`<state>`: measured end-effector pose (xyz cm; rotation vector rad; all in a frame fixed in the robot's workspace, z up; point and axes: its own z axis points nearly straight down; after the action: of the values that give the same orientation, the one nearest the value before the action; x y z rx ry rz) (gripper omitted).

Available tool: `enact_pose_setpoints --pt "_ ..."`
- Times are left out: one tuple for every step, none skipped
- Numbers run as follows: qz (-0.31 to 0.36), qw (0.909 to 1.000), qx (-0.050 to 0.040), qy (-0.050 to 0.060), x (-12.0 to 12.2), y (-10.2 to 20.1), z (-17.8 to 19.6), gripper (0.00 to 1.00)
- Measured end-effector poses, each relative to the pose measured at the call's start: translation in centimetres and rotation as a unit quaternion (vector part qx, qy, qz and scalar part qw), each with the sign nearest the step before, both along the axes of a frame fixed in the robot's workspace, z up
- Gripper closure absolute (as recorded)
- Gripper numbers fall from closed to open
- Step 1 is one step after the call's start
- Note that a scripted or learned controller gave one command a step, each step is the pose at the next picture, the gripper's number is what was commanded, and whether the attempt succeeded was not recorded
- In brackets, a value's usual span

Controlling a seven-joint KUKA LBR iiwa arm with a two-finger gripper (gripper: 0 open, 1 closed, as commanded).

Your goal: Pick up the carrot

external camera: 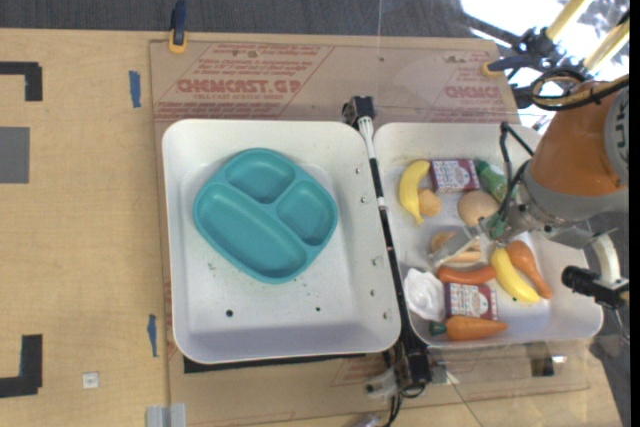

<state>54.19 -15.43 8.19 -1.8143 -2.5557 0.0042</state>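
The carrot (478,326), orange with a small green end on its left, lies along the near wall of the right bin (580,315). My gripper (497,227) hangs low over the middle of that bin, beside a beige egg-shaped piece (478,207), well behind the carrot. Grey wrist parts hide its tip. Nothing visibly hangs from it.
The right bin is crowded: two bananas (411,189) (510,277), an orange wedge (531,267), a red sausage (465,273), a red box (470,297), a maroon box (452,176) and a white lump (422,293). The left bin (190,295) holds a teal divided plate (264,213).
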Motion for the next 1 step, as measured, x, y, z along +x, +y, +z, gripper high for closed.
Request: enact_pose_setpoints --pt "-0.114 0.9935 -0.0021 -0.003 2.87 5.76 -0.04 0.00"
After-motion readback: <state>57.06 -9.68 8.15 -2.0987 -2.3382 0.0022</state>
